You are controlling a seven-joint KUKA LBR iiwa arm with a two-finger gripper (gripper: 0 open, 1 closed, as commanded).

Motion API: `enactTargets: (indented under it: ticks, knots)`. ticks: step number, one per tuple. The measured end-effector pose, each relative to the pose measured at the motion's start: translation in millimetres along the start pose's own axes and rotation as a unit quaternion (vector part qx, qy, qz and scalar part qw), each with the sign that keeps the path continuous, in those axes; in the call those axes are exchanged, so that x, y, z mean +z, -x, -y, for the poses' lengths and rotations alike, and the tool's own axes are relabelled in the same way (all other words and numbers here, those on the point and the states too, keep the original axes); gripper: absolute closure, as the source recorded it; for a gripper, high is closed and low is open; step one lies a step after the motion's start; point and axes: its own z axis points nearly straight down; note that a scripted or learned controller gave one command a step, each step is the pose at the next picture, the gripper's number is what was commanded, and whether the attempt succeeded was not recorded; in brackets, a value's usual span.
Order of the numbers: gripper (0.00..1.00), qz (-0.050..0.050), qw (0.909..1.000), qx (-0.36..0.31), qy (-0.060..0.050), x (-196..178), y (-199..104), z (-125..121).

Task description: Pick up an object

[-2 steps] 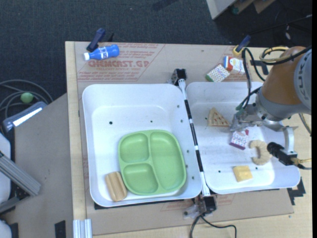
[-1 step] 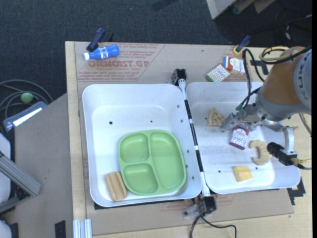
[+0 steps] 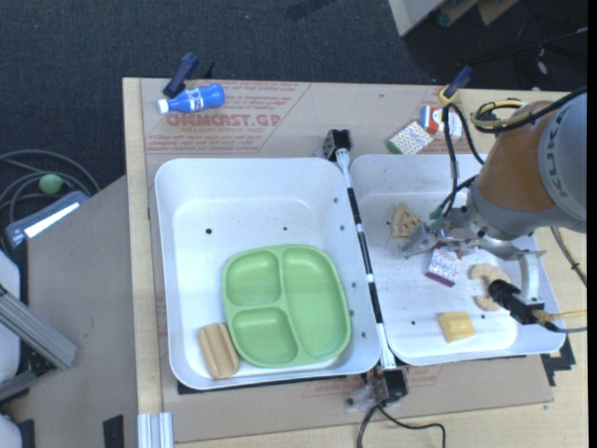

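Observation:
My gripper [image 3: 427,239] is low in the right bin [image 3: 410,339], reaching in from the right. Just left of it lies a tan wedge-shaped piece [image 3: 405,220]. A small pink and white patterned block [image 3: 442,267] lies directly below the gripper, close to or touching it. A yellow square block [image 3: 456,326] rests near the bin's front wall. Pale beige curved pieces [image 3: 484,273] lie to the right, partly under the wrist. Nothing is visibly held.
The left bin [image 3: 187,194] holds a green divided plate [image 3: 284,304] and a tan bread-like block [image 3: 216,350] at its front left. On the bench behind the bins lie a blue and white bottle [image 3: 191,98] and a small patterned box [image 3: 409,139].

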Motion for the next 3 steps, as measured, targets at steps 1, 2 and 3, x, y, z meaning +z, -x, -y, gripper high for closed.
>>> enactTargets:
  ticks: [1,2,3]
  knots:
    - [0.00,-0.004,1.0000,0.000,-0.008,5,8,26]
    - [1.00,-0.004,1.0000,0.000,-0.008,-4,8,25]
    - [1.00,-0.005,1.0000,-0.001,-0.008,-113,-90,53]
